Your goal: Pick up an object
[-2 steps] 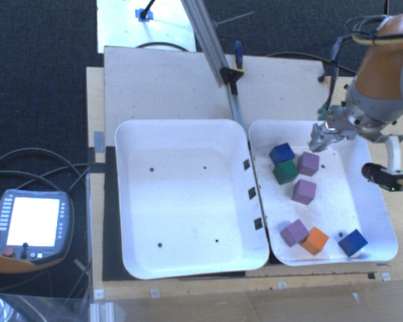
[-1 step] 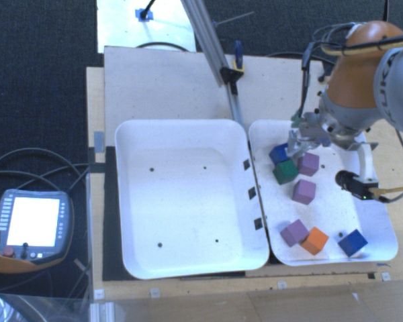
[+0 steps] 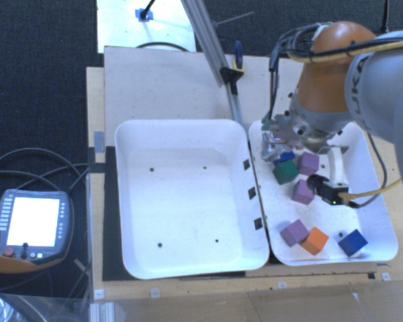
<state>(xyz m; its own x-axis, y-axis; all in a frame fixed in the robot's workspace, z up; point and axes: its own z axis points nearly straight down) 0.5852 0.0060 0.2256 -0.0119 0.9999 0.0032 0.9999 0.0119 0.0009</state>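
My gripper [image 3: 282,143] hangs low over the back of the right bin [image 3: 373,180], beneath the orange wrist band. Just under it lie a small blue block [image 3: 284,157] and a green block [image 3: 286,172], close together. A purple block [image 3: 309,162] sits to their right, and another purple block [image 3: 303,192] lies nearer the front. At the bin's front are a third purple block [image 3: 295,232], an orange block [image 3: 315,240] and a blue block [image 3: 352,242]. The wrist hides the fingertips from this angle.
The left bin [image 3: 181,193] stands beside the right one, divided by their touching rims. A metal pole [image 3: 208,32] slants across the back of the bench. A teach pendant [image 3: 30,230] lies off the bench at the left.
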